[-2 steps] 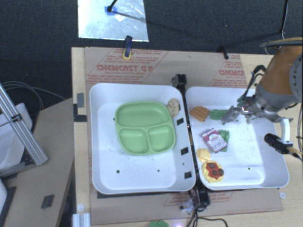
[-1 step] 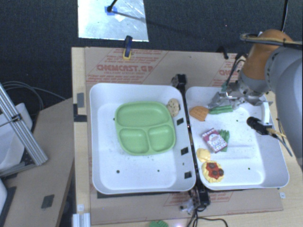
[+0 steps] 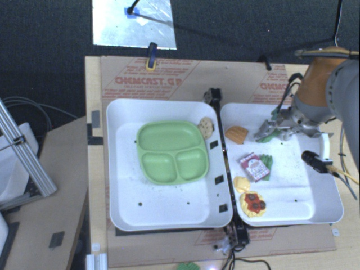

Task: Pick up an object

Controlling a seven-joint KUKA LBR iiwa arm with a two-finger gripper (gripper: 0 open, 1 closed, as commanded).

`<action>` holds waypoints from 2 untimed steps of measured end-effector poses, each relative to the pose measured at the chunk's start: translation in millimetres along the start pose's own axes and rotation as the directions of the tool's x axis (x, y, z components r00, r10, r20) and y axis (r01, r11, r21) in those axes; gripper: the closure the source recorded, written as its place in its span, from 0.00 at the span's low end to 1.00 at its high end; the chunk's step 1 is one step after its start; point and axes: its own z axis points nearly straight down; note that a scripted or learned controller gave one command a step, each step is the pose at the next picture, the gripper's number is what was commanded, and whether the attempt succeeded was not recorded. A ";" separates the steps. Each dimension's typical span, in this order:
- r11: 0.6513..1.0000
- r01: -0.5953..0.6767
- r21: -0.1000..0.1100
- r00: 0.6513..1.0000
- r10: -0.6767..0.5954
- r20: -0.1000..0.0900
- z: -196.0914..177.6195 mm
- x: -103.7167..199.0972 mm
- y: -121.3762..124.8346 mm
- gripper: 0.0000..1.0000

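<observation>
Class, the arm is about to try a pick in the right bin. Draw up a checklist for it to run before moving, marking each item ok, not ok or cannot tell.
1. Gripper above the right bin: ok.
2. Gripper already holding something: cannot tell.
3. Orange piece lies apart from other items: ok.
4. Red packet free of neighbours: not ok, green item touches it.
5. Green tray away from the arm: ok, left bin.

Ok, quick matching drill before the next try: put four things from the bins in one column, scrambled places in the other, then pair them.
Things:
1. green divided plate
2. cookie
3. red packet
4. claw

Places:
A. right bin, near its middle
B. left bin, at the plate's upper right corner
C. right bin, upper part, beside the orange piece
D. left bin, centre

Pairs: 1-D, 2-B, 3-A, 4-C
</observation>
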 end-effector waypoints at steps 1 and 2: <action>1.000 0.004 -0.007 1.000 -0.004 0.001 -64.5 4.8 18.0 0.00; 1.000 0.000 -0.005 1.000 0.000 0.001 1.7 -29.2 31.0 0.00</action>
